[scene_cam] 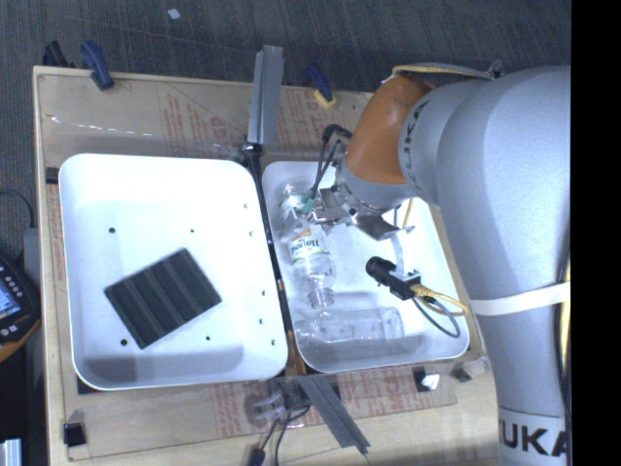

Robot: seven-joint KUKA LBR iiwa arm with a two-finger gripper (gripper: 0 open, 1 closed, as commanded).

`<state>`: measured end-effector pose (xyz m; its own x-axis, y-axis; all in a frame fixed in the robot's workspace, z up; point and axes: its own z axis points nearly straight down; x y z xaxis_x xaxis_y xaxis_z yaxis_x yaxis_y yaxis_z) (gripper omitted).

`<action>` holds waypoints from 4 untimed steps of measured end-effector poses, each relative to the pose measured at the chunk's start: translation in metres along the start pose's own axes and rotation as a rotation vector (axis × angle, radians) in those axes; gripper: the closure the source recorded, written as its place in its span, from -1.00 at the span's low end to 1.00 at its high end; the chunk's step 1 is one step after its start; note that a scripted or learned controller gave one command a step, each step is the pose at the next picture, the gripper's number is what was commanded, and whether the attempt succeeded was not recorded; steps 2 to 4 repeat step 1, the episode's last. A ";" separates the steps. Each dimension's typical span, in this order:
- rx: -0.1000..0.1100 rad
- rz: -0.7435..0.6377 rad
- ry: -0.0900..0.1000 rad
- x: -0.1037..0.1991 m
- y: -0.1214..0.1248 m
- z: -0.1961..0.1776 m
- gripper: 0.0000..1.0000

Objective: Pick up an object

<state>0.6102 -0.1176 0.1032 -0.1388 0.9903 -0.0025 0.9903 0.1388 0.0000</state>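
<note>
From my station I see the left white bin (pixel 146 178) holding one thing, a dark ribbed rectangular slab (pixel 163 297). It lies flat in the near-left part of the floor, turned at a diagonal to the walls. The right white bin (pixel 433 252) holds a clear plastic bottle with a white label (pixel 310 255), lying on its side close to the wall shared with the left bin. A second clear plastic piece (pixel 354 324) lies crosswise along the near wall, and its shape is hard to read. The far half of the left bin is bare floor with plenty of room. The right bin is crowded, as the grey arm (pixel 505 192) covers its right side and the bottle sits tight against the dividing wall. The bottle's long axis runs from the far wall toward the near wall, leaning slightly rightward as it comes nearer. I cannot make out which end bears the cap. The gripper (pixel 325 207) sits over the bottle's far end. I cannot tell how wide it is open or whether it has hold of anything.
</note>
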 end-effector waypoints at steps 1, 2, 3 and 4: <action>0.001 -0.296 0.002 0.035 0.052 -0.089 1.00; 0.001 -0.296 0.002 0.035 0.052 -0.089 1.00; 0.001 -0.296 0.002 0.035 0.052 -0.089 1.00; 0.001 -0.296 0.002 0.035 0.052 -0.089 1.00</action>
